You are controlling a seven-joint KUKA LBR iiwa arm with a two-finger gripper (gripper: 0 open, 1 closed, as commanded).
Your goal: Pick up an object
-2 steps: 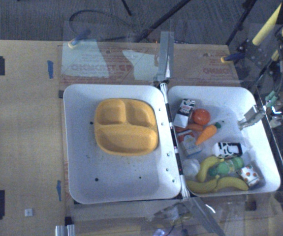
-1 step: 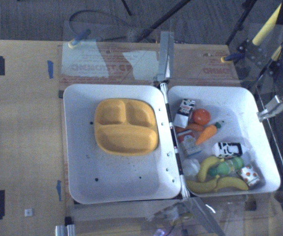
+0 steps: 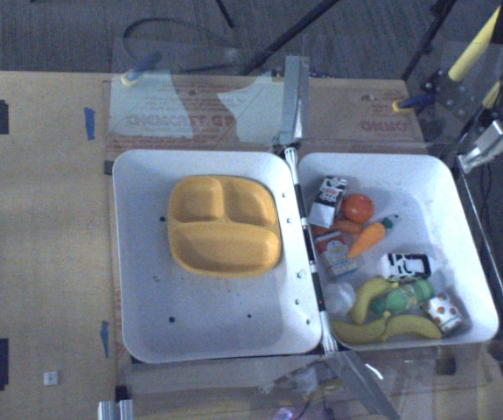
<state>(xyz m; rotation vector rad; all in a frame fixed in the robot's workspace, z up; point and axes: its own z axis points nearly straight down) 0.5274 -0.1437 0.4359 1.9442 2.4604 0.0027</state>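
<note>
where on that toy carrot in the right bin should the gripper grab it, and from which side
Grip the carrot across its orange body near the middle, coming straight down from above. It lies slanted, green top up-right, so the fingers should probably close across its narrow width, turned to that slant. Its lower-left tip touches other toys; the middle looks freer.

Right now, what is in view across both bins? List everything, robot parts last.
Bins: 2, white, side by side on the bench.
Divided plate: 1, yellow-orange, upper middle of left bin.
Tomato: 1, red, top of the right bin's pile.
Carrot: 1, orange with green top, below the tomato.
Bananas: 2, yellow, right bin's near edge.
Small cartons: 2, black and white, right bin.
Gripper: 1, pale, beyond right bin's far right corner, above the bench.
</note>
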